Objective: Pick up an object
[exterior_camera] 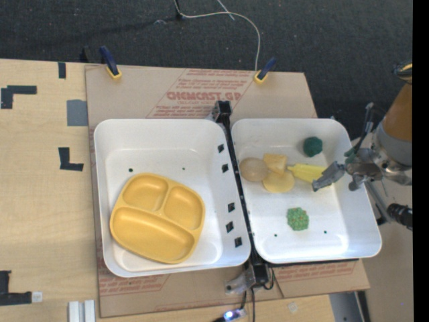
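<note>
Gripper sits low over the right bin, reaching in from the right rim, its dark tip just beside the right end of a yellow banana-like piece; I cannot tell from my feed whether it touches that piece. I cannot make out how the gripper is set, and I see nothing carried in it. The yellow piece lies in the upper middle of the right bin, next to a cluster: a pale yellow chunk, a tan round piece to its left, and a pale disc-like piece below, all touching or nearly so. A dark green ball rests apart near the bin's upper right. A lighter green knobbly piece lies alone toward the lower middle. In the left bin a yellow three-compartment plate sits tilted toward the lower left. Both bins rest on a brown board, held by two blue-and-yellow clamps at its top edge.
</note>
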`<state>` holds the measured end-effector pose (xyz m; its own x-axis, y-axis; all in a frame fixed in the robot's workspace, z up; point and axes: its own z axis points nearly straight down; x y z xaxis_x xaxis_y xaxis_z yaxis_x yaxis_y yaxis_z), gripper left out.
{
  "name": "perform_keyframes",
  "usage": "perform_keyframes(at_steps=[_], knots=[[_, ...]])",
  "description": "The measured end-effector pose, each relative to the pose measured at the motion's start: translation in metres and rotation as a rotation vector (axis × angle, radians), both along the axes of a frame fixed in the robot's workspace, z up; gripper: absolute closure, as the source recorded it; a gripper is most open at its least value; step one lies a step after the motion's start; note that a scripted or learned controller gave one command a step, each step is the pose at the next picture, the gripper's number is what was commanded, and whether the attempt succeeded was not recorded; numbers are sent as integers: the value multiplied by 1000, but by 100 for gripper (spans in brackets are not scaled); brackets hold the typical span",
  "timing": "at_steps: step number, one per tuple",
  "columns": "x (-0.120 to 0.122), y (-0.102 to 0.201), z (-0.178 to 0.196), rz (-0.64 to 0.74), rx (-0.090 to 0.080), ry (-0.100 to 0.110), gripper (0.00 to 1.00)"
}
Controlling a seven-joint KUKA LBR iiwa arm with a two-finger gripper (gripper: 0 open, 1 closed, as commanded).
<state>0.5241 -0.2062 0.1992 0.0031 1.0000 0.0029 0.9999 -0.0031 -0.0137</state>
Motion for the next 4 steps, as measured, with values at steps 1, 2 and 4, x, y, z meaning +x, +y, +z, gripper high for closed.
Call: perform_keyframes(at_steps=[1, 2, 4], knots=[[3, 0, 6, 4, -3, -12, 0], [-4, 5, -40, 3, -2, -8, 0], [-7, 16, -115, 4, -4, -13, 0]])
